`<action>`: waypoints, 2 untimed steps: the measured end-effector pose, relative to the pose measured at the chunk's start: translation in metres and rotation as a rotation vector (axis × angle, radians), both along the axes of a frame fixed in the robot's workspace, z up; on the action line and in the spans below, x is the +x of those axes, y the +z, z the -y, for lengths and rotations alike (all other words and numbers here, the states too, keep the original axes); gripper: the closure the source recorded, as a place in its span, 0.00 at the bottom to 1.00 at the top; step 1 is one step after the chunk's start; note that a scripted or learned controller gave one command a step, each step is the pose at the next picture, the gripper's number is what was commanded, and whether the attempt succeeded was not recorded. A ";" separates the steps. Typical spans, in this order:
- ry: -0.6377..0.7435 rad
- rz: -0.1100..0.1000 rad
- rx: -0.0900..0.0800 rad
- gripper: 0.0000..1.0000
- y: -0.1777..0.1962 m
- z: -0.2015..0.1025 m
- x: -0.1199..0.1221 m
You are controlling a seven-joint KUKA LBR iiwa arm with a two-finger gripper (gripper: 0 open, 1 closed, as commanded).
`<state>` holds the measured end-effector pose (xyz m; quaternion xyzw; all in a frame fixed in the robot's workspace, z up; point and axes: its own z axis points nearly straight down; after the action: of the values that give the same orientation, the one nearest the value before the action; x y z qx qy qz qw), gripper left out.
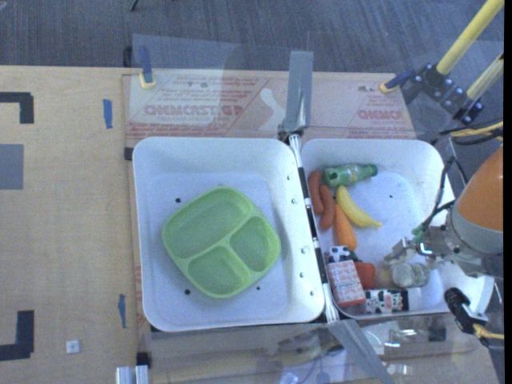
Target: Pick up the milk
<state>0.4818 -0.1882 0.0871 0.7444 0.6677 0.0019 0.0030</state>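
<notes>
- Robotics lab, not a home: grey carpet floor [72,14] around a plywood desk [64,214].
- Blue tape marks [107,113], clear acrylic guards [208,78], yellow stand legs [477,24].

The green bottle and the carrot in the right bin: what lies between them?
In the camera view, a banana lies between the green bottle and the carrot.

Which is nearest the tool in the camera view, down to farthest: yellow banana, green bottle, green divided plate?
1. Yellow banana, middle of the right bin, left of the tool.
2. Green bottle, far end of the right bin.
3. Green divided plate, in the left bin, across the divider.
</notes>
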 end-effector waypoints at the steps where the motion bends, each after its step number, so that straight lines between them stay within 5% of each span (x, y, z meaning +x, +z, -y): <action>1: -0.195 0.001 0.000 0.00 0.000 -0.045 0.000; 2: -0.159 -0.002 0.012 0.00 0.001 0.013 0.002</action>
<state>0.4835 -0.2013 0.0884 0.7950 0.6066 0.0051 -0.0021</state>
